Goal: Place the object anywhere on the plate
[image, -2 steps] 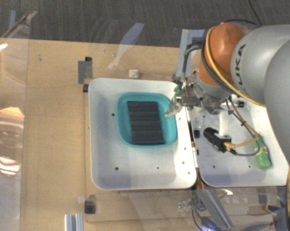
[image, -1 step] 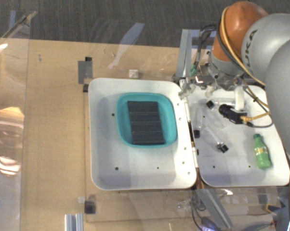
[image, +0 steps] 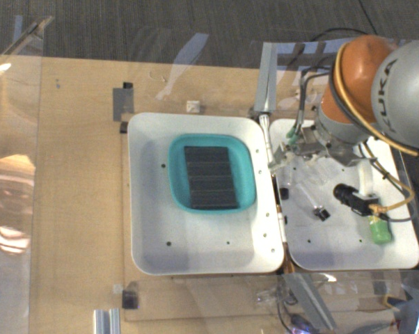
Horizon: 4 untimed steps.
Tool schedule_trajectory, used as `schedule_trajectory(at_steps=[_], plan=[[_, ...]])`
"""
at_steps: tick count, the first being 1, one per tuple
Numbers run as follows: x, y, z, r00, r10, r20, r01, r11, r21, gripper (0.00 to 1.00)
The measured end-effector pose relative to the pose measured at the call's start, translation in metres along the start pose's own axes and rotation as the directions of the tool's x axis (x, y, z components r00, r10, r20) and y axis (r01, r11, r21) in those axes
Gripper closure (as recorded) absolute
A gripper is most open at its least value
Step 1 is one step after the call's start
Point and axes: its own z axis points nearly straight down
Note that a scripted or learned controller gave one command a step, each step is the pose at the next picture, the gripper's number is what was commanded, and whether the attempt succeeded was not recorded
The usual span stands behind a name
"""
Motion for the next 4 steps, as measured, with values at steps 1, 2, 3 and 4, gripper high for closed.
schedule_trajectory(at_steps=[1,2,3,4], plan=[[0.017,0.020,0.000,0.998,0.060,0.000,-0.060,0.998,0.001,0.00],[0.075,0.023,0.001,0.999,0.043,-0.001,-0.043,0.999,0.001,0.00],[0.006,0.061,0.001,0.984,-0.177,0.001,0.177,0.984,0.001,0.00],[0.007,0.063,-0.011,0.983,-0.181,0.002,0.181,0.983,-0.005,1.00]])
